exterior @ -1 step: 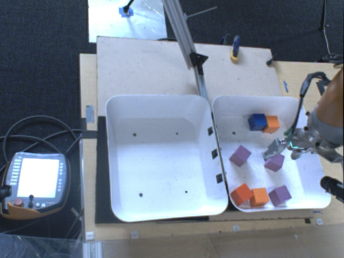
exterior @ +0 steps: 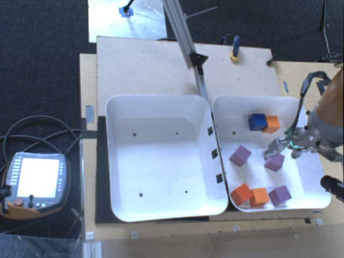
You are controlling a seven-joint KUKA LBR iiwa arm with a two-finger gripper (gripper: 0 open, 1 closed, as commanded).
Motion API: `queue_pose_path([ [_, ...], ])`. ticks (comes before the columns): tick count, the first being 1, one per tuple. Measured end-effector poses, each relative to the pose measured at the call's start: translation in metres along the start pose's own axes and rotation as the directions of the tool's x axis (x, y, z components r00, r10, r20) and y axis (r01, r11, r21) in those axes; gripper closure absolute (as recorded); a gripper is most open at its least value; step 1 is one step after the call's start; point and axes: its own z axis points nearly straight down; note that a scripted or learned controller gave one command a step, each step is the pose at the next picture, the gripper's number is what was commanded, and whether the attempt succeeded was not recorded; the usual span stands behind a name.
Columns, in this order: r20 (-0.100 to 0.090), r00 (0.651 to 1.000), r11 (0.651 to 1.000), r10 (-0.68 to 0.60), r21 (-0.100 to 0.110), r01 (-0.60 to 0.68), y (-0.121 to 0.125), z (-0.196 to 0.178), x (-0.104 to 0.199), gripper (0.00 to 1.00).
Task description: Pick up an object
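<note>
Just above purple cube (exterior: 274,162), gripper (exterior: 273,150) hovers.

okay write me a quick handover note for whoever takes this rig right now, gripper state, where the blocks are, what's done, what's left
Gripper: low in the right bin, over a purple block; grasp cannot be confirmed.
Blocks, all in the right bin: blue block touching an orange block at the back; another purple one mid-bin; two orange blocks and a purple block along the front.
Left bin: no blocks.
Done: nothing visibly lifted.
Left: grip one block and raise it.
</note>
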Motion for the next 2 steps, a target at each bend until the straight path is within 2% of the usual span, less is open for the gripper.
queue_pose_path([
  [1, -0.001, 1.000, 1.000, 0.001, 0.004, -0.001, 0.002, 0.042, 0.000, 0.00],
  [2, 0.008, 1.000, 1.000, 0.003, -0.009, -0.003, 0.007, 0.098, -0.001, 0.00],
])
